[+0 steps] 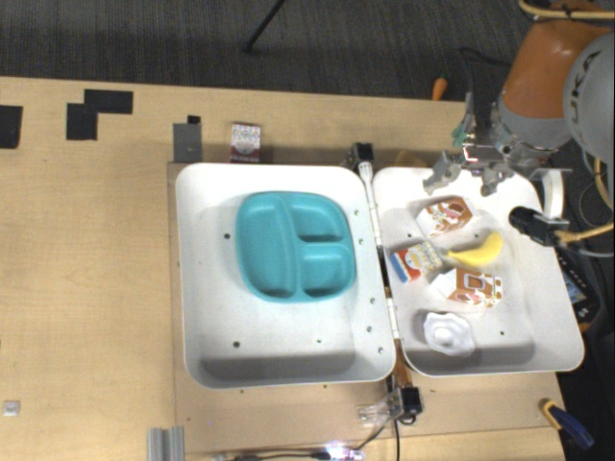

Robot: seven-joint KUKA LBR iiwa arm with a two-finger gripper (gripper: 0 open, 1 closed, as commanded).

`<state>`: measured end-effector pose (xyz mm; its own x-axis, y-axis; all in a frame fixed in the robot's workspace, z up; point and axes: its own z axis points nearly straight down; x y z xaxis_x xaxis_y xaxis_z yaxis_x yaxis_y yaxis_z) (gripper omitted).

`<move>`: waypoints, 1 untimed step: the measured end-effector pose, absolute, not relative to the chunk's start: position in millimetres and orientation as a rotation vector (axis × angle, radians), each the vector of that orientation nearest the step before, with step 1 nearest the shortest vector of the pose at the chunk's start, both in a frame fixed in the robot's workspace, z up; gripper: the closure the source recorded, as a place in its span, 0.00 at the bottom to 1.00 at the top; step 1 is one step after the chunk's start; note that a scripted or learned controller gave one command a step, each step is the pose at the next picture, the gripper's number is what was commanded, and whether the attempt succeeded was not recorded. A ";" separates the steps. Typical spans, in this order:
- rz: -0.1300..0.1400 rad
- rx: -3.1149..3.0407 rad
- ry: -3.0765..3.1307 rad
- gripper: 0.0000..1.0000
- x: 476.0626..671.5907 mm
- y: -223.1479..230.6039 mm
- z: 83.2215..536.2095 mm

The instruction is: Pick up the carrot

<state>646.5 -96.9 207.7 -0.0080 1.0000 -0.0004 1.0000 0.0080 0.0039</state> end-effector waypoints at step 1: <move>0.006 2.487 1.920 0.00 589.1 -41.8 245.2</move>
